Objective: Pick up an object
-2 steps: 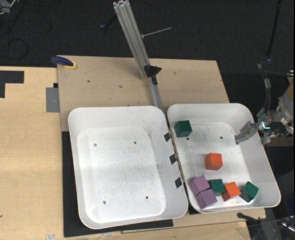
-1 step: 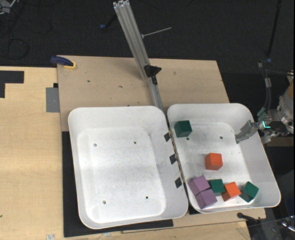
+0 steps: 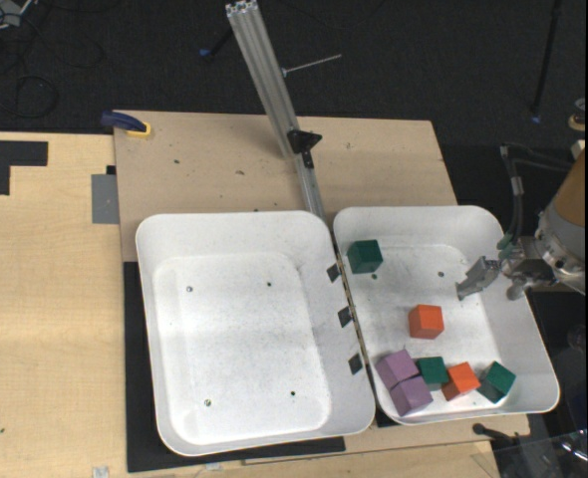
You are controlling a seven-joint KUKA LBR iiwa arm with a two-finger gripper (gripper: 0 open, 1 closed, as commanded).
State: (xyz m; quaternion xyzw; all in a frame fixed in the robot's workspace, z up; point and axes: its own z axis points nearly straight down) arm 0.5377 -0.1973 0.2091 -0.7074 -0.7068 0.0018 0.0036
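1. Over the right bin (image 3: 443, 219), at its right rim, the gripper (image 3: 495, 277) hangs with its fingers spread apart and nothing between them.
2. Below and left of it an orange cube (image 3: 427, 321) sits alone on the bin floor, apart from the fingers.
3. Toward the upper left a green cube (image 3: 365, 257) stands near the divider.
4. Along the near edge purple blocks (image 3: 405, 379), a small green block (image 3: 434, 370), an orange block (image 3: 461, 378) and a green block (image 3: 496, 380) cluster together.
5. Beside it lies the left bin (image 3: 236, 329).

Legible markings: none. No text, label, brand, number or sign can be read on any surface or object here.
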